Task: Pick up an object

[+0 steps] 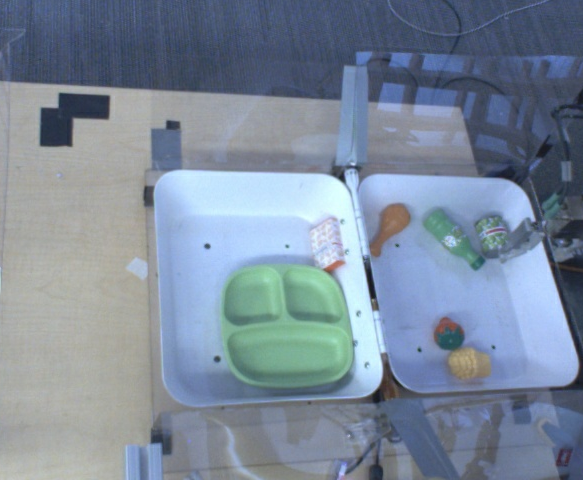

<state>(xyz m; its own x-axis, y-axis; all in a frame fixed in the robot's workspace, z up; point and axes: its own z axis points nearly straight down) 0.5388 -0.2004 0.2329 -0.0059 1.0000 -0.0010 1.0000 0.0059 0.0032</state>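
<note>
1. Two shallow white bins sit side by side on the wooden bench: one left bin (pixel 181 298) and one right bin (pixel 531 338), their inner edges touching along the centre line.
2. One green divided plate (pixel 286 325) lies flat in the left bin, toward its near right portion. It has three compartments: two small ones at the far side and one long one at the near side.
3. One small red-and-white packet (pixel 326 243) lies in the left bin, just beyond the plate's far right corner and close to the bin's right wall.
4. Five loose objects lie in the right bin.
   - One orange drumstick-shaped toy (pixel 390 225) sits near the far left corner, tilted.
   - One green bottle (pixel 452 238) lies on its side, slanting toward the right.
   - One small can with a green-and-white label (pixel 491 234) sits just beside the bottle's lower end.
   - One small red-and-green round toy (pixel 449 333) sits in the near half.
   - One yellow corn-like toy (pixel 469 365) lies just in front of the red-and-green toy, almost touching it.
5. One gripper (pixel 520 240) appears at the right bin's far right side, just beside the can. It reads as a grey metallic shape; whether its jaws are apart or together cannot be told, and no object is visibly between them.
6. One metal post (pixel 352 118) stands beyond the seam between the bins.
</note>
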